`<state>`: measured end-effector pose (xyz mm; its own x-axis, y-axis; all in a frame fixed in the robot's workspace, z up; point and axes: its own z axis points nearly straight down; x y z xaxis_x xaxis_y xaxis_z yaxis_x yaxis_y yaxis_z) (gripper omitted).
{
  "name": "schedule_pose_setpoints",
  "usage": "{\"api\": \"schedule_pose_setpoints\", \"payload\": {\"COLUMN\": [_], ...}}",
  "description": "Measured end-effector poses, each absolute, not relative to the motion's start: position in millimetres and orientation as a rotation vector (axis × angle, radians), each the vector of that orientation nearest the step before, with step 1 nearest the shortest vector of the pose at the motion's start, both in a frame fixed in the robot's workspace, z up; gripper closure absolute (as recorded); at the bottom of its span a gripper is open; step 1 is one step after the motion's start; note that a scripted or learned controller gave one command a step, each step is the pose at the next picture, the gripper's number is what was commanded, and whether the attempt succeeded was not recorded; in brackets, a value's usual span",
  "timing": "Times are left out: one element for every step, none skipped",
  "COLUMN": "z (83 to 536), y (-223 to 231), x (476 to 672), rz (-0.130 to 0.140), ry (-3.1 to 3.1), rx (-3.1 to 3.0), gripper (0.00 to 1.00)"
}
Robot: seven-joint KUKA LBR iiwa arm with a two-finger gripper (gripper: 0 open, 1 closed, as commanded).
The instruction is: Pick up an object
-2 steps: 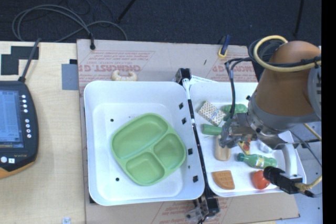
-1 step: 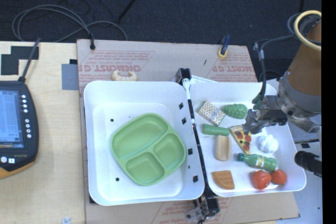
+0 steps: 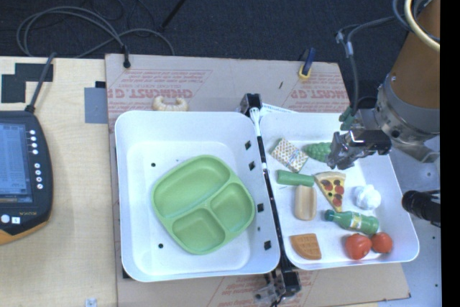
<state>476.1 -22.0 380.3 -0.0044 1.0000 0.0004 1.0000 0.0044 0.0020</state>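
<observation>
Gripper (image 3: 343, 152) low over the right bin (image 3: 410, 241), above the pizza slice (image 3: 331, 188) — whether it is apart or together cannot be told.

The pizza slice lies near the middle of the right bin, with the gripper just above its upper edge; nothing shows between the gripper's tips. The grey arm (image 3: 410, 111) comes in from the right, its orange band above the wrist, bent down toward the bin. Around the pizza slice: a dark green toy (image 3: 317, 151) above it beside the gripper, a checkered packet (image 3: 285, 154) up-left, a green stick (image 3: 295, 179) and a tan bread roll (image 3: 305, 202) to its left, a white ball (image 3: 367, 196) to its right, a green bottle (image 3: 352, 221) below it, then a cracker (image 3: 307, 246) and two tomatoes (image 3: 368, 245) lower still. Far left of the slice — in the left bin (image 3: 136, 147) — lies a green divided plate (image 3: 203, 203).
</observation>
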Motion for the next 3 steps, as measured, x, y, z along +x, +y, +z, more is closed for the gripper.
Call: {"api": "schedule_pose_setpoints", "payload": {"z": [222.7,348.5,397.8], "y": [50.9,82.3,28.2], "x": [473.2,476.7,501.0], "rz": [-0.018,0.013,0.002], "ry": [2.237,2.225,2.214], "rx": [2.225,2.213,2.223], "gripper": [1.00,1.00,1.00]}}
